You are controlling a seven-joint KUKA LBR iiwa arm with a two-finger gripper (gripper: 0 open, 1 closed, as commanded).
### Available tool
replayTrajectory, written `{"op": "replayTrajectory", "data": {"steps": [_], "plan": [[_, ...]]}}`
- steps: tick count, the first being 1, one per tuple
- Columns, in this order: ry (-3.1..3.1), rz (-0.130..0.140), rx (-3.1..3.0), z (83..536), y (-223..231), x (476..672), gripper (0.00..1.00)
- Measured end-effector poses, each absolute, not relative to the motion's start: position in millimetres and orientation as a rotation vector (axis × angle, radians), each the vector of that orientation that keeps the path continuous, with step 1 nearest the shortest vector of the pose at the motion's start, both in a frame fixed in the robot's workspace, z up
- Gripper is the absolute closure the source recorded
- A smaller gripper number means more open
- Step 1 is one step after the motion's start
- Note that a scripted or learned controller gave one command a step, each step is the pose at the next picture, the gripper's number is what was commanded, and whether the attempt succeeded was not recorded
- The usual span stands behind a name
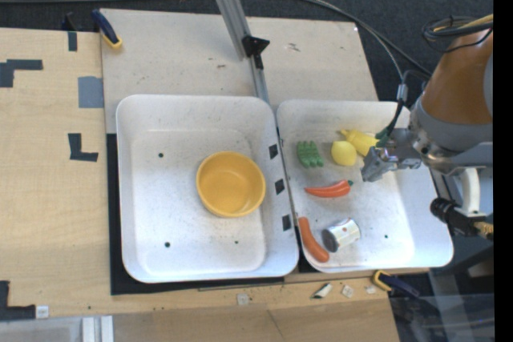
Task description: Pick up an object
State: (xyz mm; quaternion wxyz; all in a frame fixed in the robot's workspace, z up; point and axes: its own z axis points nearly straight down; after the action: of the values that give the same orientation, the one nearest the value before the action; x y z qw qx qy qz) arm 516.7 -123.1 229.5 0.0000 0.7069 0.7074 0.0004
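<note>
Overhead slant view of the desk (200,60) with two shallow white bins side by side. At the centre left of the frame you see the left bin (144,172), which holds a yellow bowl (231,184), upright, near its middle. To the right of centre lies the right bin (401,244). In its upper part you find a green ridged toy (309,154), a yellow lemon-like toy (344,153) just beside it, and a yellow piece (359,140) touching the lemon's upper right. Below these lies a red chili (328,189); toward the bottom edge, an orange carrot-like toy (312,240) and a small silver can (342,234) on its side. Your gripper (375,166) hangs over the right bin, just right of the lemon; you cannot tell whether its fingers are spread or clenched, and nothing is visibly between them.
</note>
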Motion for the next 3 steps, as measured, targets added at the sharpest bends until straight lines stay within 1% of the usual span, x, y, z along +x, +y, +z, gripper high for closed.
{"op": "replayTrajectory", "data": {"steps": [1,2,3], "plan": [[2.231,0.000,2.216,231.5,-65.2,520.4,1.00],[2.234,-0.006,2.220,220.1,-10.3,517.1,1.00],[2.236,-0.009,2.221,211.7,45.8,501.7,1.00]]}}
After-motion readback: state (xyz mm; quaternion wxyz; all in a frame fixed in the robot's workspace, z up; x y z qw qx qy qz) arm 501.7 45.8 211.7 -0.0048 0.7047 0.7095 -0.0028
